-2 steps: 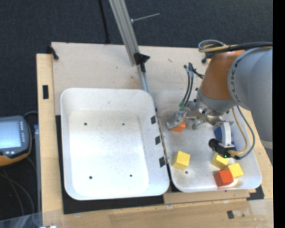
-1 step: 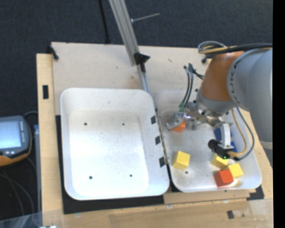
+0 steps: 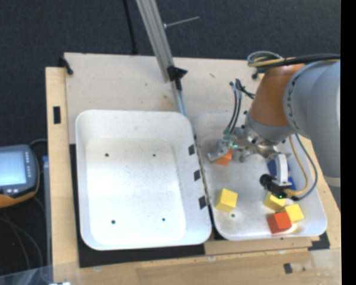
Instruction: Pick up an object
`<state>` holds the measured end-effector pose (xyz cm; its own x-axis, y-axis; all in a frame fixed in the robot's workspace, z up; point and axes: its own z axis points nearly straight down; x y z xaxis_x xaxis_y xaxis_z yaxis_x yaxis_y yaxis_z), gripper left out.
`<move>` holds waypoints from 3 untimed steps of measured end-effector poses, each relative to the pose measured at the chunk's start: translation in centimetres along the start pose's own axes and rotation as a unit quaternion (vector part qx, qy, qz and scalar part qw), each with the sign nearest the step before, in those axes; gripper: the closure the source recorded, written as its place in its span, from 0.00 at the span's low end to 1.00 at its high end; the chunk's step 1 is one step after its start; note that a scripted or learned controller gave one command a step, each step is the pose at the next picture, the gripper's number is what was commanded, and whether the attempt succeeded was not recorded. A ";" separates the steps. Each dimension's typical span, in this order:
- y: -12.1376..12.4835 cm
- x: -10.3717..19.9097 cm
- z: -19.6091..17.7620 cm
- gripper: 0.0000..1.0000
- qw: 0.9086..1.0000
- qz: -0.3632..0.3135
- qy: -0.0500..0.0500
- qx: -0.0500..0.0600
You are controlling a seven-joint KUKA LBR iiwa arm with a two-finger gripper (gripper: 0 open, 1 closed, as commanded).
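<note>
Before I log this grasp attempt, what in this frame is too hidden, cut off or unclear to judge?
- Hand: it sits at a small orange block, but whether it grips the block is too small and cluttered to tell.
- Blue object: partly covered by the arm and cables, so its shape is unclear.
- Right bin: its far right part lies under the arm.
- Yellow and orange blocks: bunched together, their count is uncertain.

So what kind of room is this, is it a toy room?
Probably a robot lab, not a toy room. A grey robot arm reaches over two white bins on a wooden bench, and a control pad sits beside it.
</note>
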<state>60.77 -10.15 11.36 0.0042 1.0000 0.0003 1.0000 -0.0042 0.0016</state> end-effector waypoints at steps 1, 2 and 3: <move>0.1 -0.2 -1.1 1.00 1.000 0.002 0.000 -0.001; 1.6 -6.0 -13.1 1.00 1.000 -0.001 -0.003 -0.005; 6.6 -3.7 -10.8 1.00 1.000 -0.004 -0.001 0.000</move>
<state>67.38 -13.87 22.18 -0.0040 1.0000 -0.0023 1.0000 0.0041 0.0025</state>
